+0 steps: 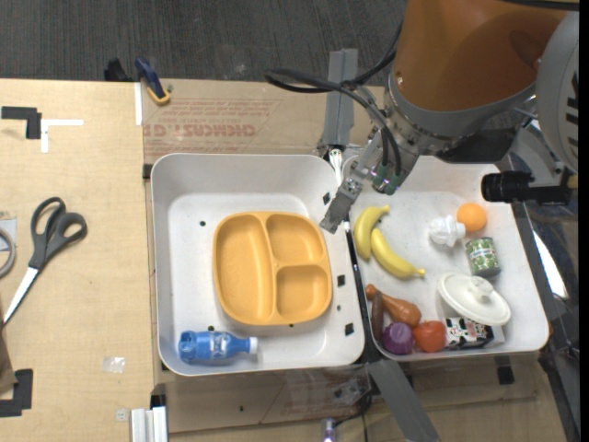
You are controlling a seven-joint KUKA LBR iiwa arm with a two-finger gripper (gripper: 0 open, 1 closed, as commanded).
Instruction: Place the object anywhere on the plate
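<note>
The yellow-orange plate (pixel 271 267), divided into three sections, lies in the middle of the left bin (pixel 175 247) with nothing on it. My gripper (pixel 354 196) hangs over the ridge between the two bins, just past the plate's far right corner and right beside the top of a banana (pixel 382 242) in the right bin (pixel 525 284). Nothing shows in its grasp. The arm's big orange and grey wrist covers the far part of the right bin.
A blue bottle (pixel 213 345) lies in the left bin's near corner. The right bin holds an orange ball (pixel 471 215), a white crumpled piece (pixel 446 233), a green can (pixel 482 256), a white lid (pixel 474 297), a red tomato (pixel 429 336) and a purple vegetable (pixel 398 338). Scissors (pixel 46 238) lie on the bench at left.
</note>
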